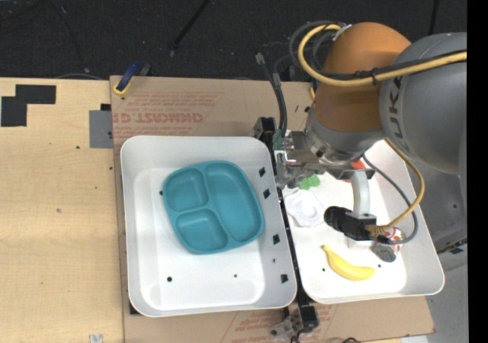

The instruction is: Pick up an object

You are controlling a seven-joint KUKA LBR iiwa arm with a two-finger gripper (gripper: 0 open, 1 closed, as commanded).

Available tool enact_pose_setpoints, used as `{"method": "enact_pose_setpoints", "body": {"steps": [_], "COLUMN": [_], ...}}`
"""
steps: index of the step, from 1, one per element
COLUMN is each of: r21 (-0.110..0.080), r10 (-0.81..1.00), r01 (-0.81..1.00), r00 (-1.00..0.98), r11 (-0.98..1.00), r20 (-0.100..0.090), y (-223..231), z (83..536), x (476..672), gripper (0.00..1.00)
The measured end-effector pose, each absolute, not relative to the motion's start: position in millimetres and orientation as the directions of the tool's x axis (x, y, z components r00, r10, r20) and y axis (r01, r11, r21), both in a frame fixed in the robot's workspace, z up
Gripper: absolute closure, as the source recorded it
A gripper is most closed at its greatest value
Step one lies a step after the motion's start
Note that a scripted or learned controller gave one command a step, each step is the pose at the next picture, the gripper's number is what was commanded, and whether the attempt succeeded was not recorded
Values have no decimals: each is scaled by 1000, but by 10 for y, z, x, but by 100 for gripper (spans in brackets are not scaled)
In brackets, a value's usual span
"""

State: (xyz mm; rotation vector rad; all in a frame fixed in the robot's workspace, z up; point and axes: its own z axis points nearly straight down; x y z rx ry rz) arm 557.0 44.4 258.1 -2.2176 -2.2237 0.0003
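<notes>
Left bin (145,288): open from above, with a teal divided plate (212,206) lying across its middle; bare white floor along the front edge and down the left wall. Right bin (423,277): far half roofed over by the grey and orange arm (358,82). Under the arm, a crumpled white thing (305,210) and a small green piece (309,181), close by the dividing wall. Near the front, a yellow banana (348,265); bare floor in the front right corner.

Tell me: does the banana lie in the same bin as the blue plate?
No, the banana lies in the bin below the arm, while the plate lies in the other bin.
</notes>
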Motion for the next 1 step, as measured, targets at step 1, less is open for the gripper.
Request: {"method": "enact_pose_setpoints", "body": {"steps": [1], "r21": [-2], "r10": [1000], "r01": [1000], "r00": [-4], "r11": [4], "r20": [1], "y": [956], "z": [2532], "x": [5382], "gripper": [100]}}
